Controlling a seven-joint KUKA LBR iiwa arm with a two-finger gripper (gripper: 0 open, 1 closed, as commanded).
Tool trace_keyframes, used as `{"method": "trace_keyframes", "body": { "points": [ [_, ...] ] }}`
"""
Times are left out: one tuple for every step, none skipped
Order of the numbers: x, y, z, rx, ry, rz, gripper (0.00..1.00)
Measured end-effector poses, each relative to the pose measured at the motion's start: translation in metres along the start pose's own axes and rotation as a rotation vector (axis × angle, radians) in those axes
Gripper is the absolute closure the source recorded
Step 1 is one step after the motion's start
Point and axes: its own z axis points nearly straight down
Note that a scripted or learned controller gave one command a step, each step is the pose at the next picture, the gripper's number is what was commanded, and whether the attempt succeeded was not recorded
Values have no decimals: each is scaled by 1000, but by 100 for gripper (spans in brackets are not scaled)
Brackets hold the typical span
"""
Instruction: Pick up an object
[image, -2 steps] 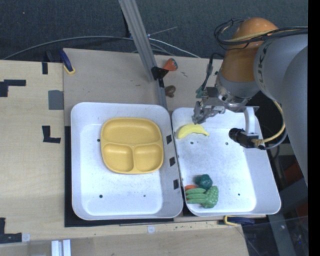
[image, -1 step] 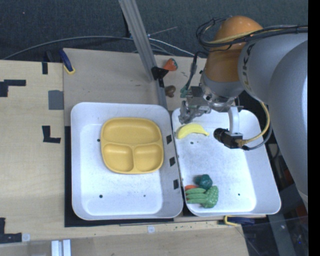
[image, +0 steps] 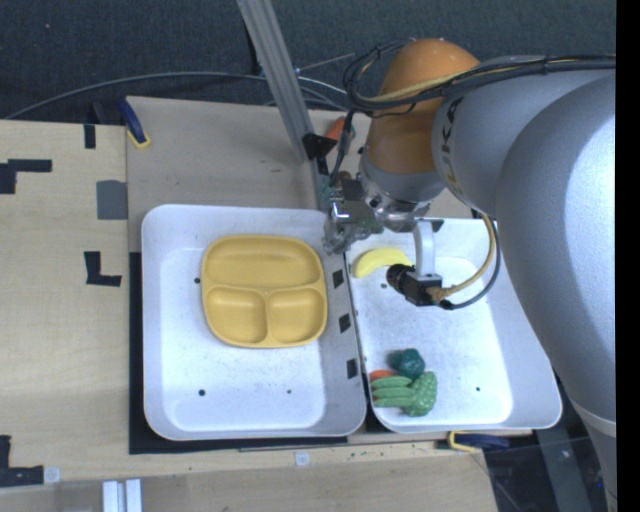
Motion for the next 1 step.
{"method": "trace_keyframes", "body": {
  "points": [
    [52,3,4,-1,0,0,100]
  ]
}}
